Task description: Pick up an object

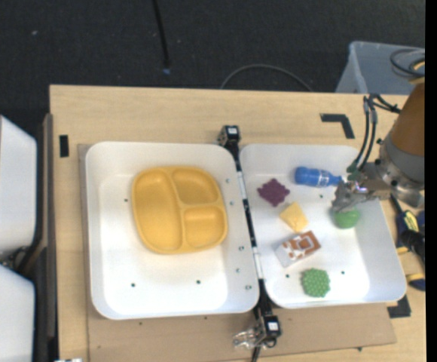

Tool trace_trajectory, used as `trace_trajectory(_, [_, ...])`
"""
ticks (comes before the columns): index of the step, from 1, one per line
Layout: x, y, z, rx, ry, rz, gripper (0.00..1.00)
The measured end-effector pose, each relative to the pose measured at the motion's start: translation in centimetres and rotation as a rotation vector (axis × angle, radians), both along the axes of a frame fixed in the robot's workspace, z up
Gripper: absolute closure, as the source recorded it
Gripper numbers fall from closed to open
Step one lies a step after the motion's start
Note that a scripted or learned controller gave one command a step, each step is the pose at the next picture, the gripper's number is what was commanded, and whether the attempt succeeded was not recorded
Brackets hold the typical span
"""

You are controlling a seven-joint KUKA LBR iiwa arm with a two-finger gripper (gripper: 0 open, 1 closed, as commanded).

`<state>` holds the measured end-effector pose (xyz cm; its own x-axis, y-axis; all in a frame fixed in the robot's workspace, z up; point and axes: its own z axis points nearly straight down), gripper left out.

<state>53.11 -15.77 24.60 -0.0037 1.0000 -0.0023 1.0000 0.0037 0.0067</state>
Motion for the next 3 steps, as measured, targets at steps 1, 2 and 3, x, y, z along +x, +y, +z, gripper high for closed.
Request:
trace_trajectory(1, [0.1, -0.1, 2.9, 0.001, 0.002, 0.001, 1.00])
trace_trajectory(2, [0.9, 4.9, 3.2, 0.002, 0.003, 0.004, 1.00])
trace_trajectory(3, [2.8, 10.2, 1.8, 0.003, 0.007, 0.003, 1.00])
